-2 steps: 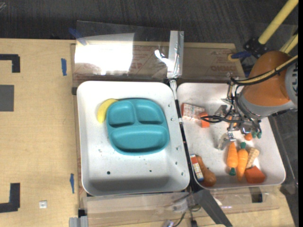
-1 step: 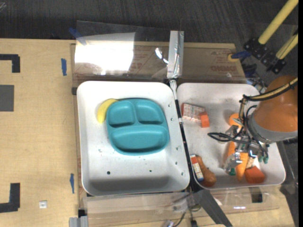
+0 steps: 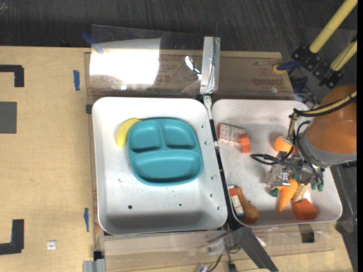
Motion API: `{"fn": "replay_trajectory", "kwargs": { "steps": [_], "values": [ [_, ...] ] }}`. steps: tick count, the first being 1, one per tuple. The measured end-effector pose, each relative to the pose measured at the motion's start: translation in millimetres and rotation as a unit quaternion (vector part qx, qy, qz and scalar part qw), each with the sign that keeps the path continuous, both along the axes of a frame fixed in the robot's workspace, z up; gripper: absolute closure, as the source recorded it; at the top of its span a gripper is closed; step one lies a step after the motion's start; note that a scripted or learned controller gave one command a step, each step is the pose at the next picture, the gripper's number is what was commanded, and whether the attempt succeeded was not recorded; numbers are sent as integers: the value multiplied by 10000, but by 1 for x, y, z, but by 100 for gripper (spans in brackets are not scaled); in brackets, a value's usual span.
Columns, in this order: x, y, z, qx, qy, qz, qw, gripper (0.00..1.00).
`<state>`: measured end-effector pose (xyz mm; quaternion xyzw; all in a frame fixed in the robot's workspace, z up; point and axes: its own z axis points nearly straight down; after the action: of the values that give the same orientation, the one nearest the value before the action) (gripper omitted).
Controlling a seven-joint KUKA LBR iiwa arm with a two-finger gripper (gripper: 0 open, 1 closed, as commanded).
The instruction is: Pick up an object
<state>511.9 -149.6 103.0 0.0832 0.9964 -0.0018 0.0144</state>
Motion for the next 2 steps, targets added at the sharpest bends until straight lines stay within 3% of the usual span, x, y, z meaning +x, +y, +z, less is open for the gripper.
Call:
{"fn": "replay_trajectory", "kwargs": {
  "steps": [1, 2],
  "values": [
    [43, -57, 149, -10, 56, 399, 9992, 100],
    [41, -56, 144, 15, 104, 406, 9991, 0]
  ]
}}
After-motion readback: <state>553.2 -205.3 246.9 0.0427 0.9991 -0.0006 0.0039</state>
